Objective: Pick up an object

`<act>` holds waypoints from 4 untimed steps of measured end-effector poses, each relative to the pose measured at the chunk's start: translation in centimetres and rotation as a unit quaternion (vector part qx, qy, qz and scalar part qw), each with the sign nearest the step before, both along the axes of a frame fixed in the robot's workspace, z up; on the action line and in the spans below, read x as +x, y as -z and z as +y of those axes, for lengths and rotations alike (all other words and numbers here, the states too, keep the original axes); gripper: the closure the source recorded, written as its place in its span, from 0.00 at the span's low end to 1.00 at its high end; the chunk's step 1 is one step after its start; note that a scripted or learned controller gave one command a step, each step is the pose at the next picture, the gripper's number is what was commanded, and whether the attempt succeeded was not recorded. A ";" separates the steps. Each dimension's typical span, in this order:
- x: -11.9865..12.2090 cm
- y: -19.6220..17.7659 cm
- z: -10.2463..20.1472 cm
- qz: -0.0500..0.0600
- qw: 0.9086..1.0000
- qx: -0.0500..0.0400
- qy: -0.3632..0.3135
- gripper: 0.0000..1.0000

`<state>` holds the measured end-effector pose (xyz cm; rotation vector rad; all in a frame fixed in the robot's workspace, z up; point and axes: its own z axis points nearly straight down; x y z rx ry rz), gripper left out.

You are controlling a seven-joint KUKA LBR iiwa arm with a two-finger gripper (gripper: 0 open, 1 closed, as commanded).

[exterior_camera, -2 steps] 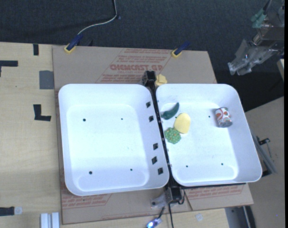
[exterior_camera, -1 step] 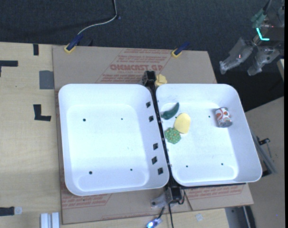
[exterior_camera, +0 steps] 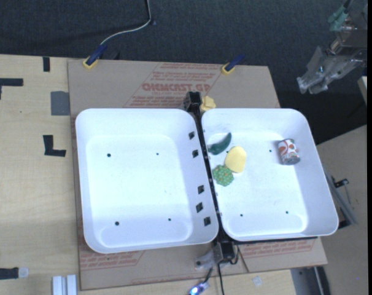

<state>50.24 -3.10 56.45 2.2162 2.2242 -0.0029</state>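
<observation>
The right bin (exterior_camera: 309,201) holds several small objects. A dark teal curved piece (exterior_camera: 220,143) lies near its left wall, a yellow lemon-like object (exterior_camera: 236,159) sits just right of it, and a green bumpy ball (exterior_camera: 223,175) touches the yellow one from below. A red and white can (exterior_camera: 288,152) lies on its side toward the bin's right. My gripper (exterior_camera: 311,82) hangs at the upper right, outside the bins and well above and to the right of the can, with nothing seen between its fingers.
The left bin (exterior_camera: 88,165) adjoins the right one along a black clip-lined divider (exterior_camera: 202,177). Both rest on a cardboard sheet (exterior_camera: 167,85) clamped at its far edge. A cable (exterior_camera: 140,17) runs across the dark backdrop behind.
</observation>
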 end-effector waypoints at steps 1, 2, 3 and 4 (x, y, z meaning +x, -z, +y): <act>0.0 0.0 0.0 0.000 1.000 0.000 0.000 0.00; 0.0 -1.0 0.0 0.000 1.000 0.000 0.000 1.00; 0.0 -1.0 0.0 0.000 1.000 0.000 0.000 0.00; 0.1 -2.0 0.0 0.000 1.000 0.000 0.000 1.00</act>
